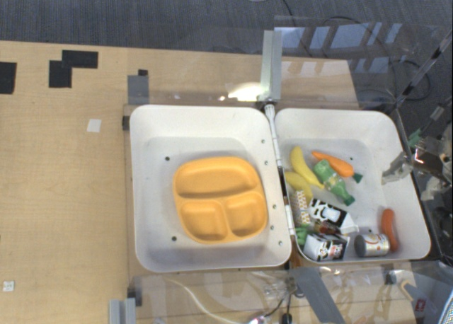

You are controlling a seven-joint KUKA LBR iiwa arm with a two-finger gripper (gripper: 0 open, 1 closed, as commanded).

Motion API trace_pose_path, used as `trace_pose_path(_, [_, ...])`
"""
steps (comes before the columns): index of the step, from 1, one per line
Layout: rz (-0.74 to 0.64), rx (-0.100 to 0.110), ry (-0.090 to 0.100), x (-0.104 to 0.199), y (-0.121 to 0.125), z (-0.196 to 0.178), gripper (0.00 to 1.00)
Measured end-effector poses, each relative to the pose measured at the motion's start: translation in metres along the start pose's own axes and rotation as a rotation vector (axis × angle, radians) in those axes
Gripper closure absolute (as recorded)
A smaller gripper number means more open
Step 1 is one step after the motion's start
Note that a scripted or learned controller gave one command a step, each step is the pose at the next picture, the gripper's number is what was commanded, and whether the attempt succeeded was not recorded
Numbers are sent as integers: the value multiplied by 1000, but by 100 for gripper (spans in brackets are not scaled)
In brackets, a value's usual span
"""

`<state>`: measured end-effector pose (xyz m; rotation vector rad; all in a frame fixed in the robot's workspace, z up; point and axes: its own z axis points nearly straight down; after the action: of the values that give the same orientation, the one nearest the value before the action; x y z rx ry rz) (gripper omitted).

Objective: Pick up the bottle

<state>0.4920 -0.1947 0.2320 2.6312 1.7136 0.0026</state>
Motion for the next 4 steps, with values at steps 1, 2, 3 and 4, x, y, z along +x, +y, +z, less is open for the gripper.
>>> trace_pose_path(1, [416,-2,0,-1,-4,-78,0])
trace_pose_path(2, [809,0,0,-6,-2,-111,0])
trace_pose_path(3, [947,0,-1,-12,1,-135,0])
trace_pose_path(4, [945,-1,0,-12,1,-166,0])
